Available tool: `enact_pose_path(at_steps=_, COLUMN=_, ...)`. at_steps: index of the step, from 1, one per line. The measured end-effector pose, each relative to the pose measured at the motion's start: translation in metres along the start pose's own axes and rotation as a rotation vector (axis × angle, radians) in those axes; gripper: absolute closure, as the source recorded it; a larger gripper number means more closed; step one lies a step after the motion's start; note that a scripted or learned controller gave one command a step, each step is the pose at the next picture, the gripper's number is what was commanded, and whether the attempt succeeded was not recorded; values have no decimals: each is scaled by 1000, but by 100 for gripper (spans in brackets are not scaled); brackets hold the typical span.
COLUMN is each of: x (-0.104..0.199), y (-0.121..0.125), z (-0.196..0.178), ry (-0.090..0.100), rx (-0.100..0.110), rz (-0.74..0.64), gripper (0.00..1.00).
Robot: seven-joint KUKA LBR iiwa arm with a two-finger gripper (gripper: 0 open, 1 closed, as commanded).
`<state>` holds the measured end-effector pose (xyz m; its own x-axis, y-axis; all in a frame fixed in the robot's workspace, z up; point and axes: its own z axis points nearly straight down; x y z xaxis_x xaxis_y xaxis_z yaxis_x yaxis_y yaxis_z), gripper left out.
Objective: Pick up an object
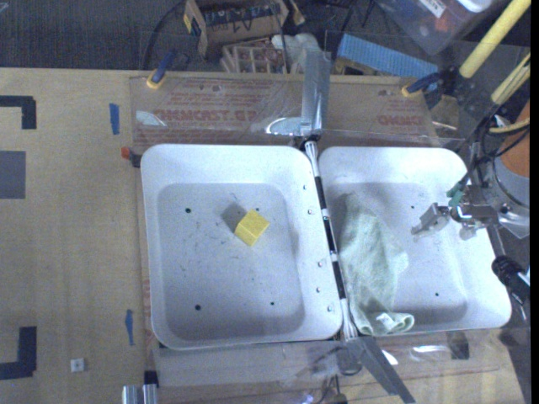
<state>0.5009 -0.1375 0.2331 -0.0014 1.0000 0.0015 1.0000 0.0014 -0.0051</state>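
Observation:
A small yellow block (251,227) lies near the middle of the left bin (168,175), with a grey shadow-like patch at its upper left. A pale green cloth (370,259) lies crumpled along the left side of the right bin (480,310), reaching down to its front rim. My gripper (446,224) hangs over the right part of the right bin, to the right of the cloth and apart from it. Its fingers are spread open with nothing between them.
A metal divider strip (324,225) runs between the two bins. Cardboard (219,108) lies behind the bins, with clutter and clamps beyond it. The arm's wrist and cables crowd the right bin's right edge.

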Motion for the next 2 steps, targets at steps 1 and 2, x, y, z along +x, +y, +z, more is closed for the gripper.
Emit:
enact_pose_path(at_steps=1, x=35, y=-21, z=99, ry=-1, rx=-1, rz=50, gripper=0)
enact_pose_path(at_steps=2, x=34, y=-21, z=91, ry=-2, rx=-1, rz=54, gripper=100)
